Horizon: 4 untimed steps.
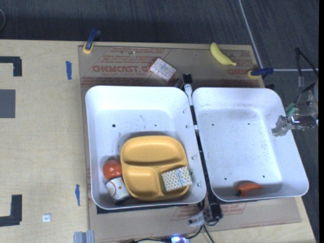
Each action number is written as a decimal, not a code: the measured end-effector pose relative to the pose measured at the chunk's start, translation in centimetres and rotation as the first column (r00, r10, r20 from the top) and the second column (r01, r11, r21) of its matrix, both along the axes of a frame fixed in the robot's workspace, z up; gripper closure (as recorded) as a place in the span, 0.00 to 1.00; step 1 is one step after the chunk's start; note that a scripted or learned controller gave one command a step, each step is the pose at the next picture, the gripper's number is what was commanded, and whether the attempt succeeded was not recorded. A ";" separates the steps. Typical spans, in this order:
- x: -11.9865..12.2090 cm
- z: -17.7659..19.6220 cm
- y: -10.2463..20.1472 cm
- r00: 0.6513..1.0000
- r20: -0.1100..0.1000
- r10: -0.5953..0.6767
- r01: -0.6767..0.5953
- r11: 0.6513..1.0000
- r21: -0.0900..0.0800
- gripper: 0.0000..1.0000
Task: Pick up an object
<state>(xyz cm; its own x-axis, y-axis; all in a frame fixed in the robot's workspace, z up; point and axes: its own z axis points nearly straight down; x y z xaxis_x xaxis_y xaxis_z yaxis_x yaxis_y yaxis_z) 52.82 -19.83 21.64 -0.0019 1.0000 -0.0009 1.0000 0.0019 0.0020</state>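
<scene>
A yellow divided plate (151,166) lies in the left bin (101,110), near its front. A small patterned box (176,179) rests on the plate's front right section. To the plate's left sit an orange-red ball (112,169) and a white cup with orange marks (117,189). In the right bin (238,135) a small orange object (248,188) lies against the front wall. My gripper (281,128) hangs at the right bin's right rim, well away from every object, with nothing seen in it.
Behind the bins on the brown board lie a yellow banana (221,54) and a small patterned packet (162,69). Blue clamps (91,39) hold the board's back corners. A black divider (195,135) runs between the bins.
</scene>
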 end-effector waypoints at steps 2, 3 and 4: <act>6.7 -0.9 7.6 1.000 -0.003 0.000 0.000 1.000 0.001 1.00; 2.1 2.6 12.4 1.000 -0.004 0.000 0.000 1.000 0.002 1.00; -2.9 3.4 15.0 1.000 -0.004 -0.001 0.001 1.000 0.002 1.00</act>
